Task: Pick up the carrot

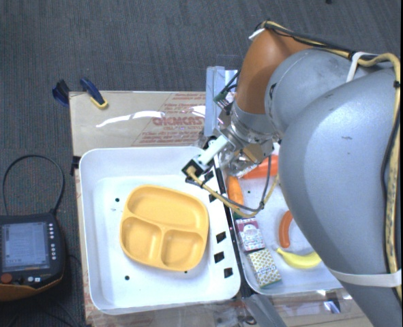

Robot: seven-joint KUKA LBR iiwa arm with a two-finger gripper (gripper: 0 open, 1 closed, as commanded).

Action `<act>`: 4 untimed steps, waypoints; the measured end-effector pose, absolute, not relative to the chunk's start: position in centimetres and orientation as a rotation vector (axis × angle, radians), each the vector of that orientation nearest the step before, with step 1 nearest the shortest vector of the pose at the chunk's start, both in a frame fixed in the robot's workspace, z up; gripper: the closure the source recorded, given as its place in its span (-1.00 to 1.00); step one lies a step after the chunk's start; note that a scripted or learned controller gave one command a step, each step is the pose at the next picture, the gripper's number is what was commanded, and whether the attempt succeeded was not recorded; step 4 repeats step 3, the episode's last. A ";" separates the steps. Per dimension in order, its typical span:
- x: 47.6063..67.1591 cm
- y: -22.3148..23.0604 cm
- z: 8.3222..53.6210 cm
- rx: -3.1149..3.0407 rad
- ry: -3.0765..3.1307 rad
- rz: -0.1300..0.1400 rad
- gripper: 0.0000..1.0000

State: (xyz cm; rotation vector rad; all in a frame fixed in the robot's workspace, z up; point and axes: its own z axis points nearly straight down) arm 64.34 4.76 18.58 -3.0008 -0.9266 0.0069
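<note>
Claw (245, 157) hangs above carrot (235, 191), beside snack boxes (250, 238).

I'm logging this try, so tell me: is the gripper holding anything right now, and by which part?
It cannot be told. The gripper is low over the right bin, beside an orange piece that may be the carrot, but the wrist hides its tip.
</note>
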 end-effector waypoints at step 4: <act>56.9 6.9 18.6 -3.111 -0.429 0.006 1.00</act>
